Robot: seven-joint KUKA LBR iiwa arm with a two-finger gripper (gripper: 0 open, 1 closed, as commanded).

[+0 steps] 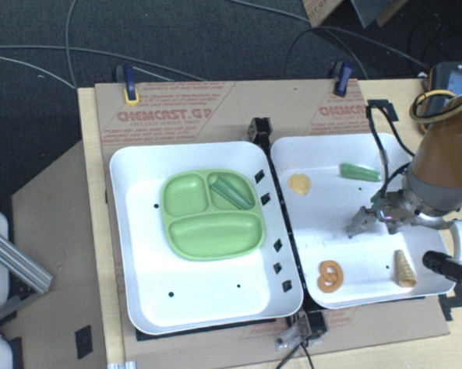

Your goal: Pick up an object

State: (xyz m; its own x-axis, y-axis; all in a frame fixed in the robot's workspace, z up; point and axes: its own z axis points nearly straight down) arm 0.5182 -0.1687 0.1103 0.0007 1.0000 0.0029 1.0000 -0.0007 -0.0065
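My gripper [361, 222] hangs low over the middle of the right bin [315, 155], with the grey and orange arm coming in from the right. Around it lie a green flat piece [360, 172] toward the back, a small yellow lump [299, 184] at the back left, a brown pretzel [329, 275] at the front left and a tan cone [405, 268] at the front right. None of them touches the gripper. I see nothing held in it.
The left bin [141, 248] holds a green divided plate [211, 236] with a green pickle-like piece [231, 189] in its back right compartment. A black divider with clips [276, 216] runs between the bins. Cables [380, 132] hang over the right bin's back corner.
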